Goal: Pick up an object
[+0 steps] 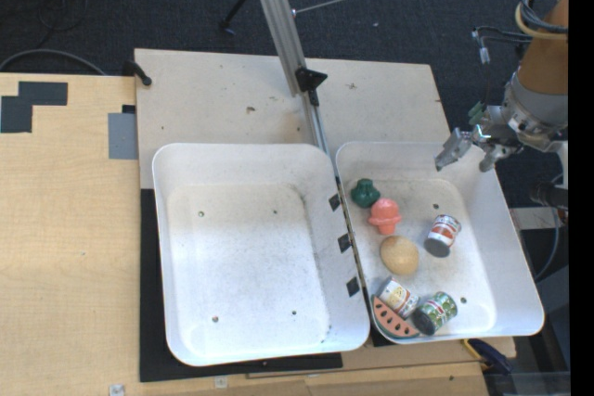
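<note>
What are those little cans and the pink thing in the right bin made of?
The cans look like metal or toy plastic: shiny grey ends, printed paper-like labels. Too small to be sure. The pink thing looks like matte moulded plastic or rubber, one even colour with soft rounded edges. The right bin seems smooth white plastic, slightly glossy.

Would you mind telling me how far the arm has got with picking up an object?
Nothing looks picked yet. The two-finger gripper hangs open above the right white bin's upper right rim, holding nothing. The green toy, pink toy, tan egg-shaped object, red-labelled can, watermelon slice and two cans beside it all lie in that bin. Left: descend, close on one, lift.
</note>
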Action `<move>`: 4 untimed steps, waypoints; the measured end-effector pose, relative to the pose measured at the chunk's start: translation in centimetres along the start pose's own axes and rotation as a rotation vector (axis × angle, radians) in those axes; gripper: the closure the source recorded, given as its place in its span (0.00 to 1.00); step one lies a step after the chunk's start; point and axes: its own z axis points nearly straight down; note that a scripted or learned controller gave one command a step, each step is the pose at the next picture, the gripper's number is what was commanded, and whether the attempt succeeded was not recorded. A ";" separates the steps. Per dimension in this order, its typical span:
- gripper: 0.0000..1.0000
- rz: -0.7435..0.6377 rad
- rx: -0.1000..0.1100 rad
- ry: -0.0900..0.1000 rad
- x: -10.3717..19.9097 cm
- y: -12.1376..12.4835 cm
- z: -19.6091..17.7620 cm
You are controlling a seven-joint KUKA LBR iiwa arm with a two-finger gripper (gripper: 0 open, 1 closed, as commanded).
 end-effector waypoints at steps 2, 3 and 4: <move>0.00 0.001 -0.001 -0.001 -0.7 -0.1 4.5; 0.00 0.001 0.000 0.000 -0.3 -0.5 8.9; 0.00 -0.002 -0.002 -0.001 -0.2 -0.5 11.0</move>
